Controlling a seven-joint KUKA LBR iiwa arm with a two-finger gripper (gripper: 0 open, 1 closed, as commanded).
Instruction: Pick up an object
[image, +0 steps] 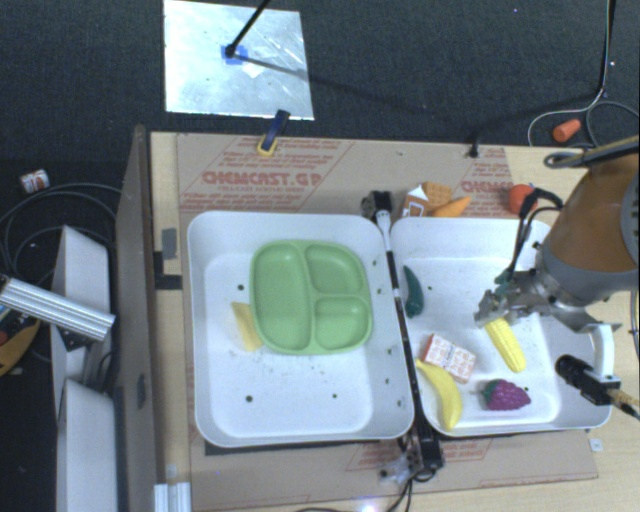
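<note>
My gripper (499, 306) hangs low over the right bin (470, 255), toward its right side. Directly under and in front of it lies a yellow corn cob (506, 343), whose upper end nearly meets the gripper's tip. Further forward in the same bin are a purple bunch of grapes (507, 395), a yellow banana (444, 392) and a pink-and-white block (447, 357). A dark green item (412, 290) rests against the bin's left wall. I see nothing held clear of the bin floor.
The left bin (225, 400) holds a green divided plate (308, 298) with a yellow piece (245, 325) at its left edge. Behind the right bin, on the bench, lie an orange carrot (452, 207) and an orange-red object (520, 197).
</note>
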